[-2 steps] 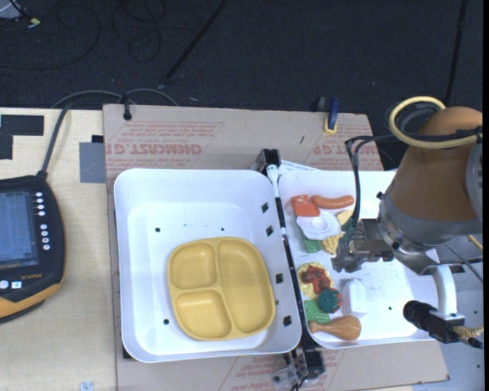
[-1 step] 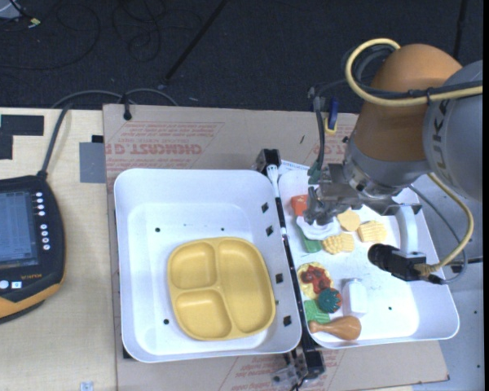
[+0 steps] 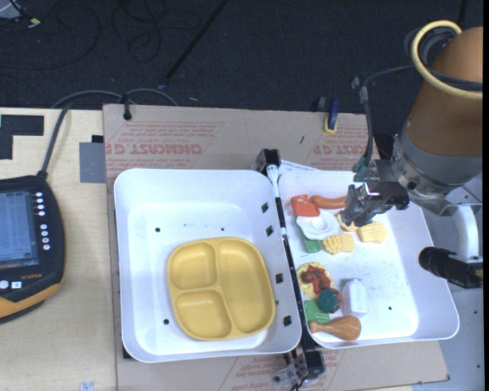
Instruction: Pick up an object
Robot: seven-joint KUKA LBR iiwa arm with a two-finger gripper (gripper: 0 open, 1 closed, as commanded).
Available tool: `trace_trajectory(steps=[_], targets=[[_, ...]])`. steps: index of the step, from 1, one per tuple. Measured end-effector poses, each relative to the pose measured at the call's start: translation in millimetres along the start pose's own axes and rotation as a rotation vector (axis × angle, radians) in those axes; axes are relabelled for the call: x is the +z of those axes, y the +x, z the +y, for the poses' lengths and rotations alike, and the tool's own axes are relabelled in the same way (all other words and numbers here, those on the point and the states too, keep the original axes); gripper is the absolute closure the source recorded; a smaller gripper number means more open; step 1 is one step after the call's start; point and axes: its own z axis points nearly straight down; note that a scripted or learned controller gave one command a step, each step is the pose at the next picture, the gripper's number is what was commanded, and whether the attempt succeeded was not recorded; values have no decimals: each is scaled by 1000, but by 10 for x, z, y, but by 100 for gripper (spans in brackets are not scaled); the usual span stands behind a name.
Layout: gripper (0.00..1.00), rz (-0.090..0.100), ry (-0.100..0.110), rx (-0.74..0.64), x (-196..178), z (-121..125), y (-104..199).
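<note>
Tool [image 3: 357, 208] low over crowded toys, opening state cannot be told; risk: yellow corn piece [image 3: 372, 233] and white piece [image 3: 316, 226] just beside it get nudged or mis-grasped.

The left half of the right bin [image 3: 440, 316] is crowded with toy food [image 3: 326, 287], while bare floor is left toward its right wall. Open floor is left around the yellow plate [image 3: 220, 287] in the left bin [image 3: 147, 210].
</note>
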Motion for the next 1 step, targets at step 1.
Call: trace_trajectory(steps=[1], targets=[[100, 2, -3, -9, -897, -182, 598]])
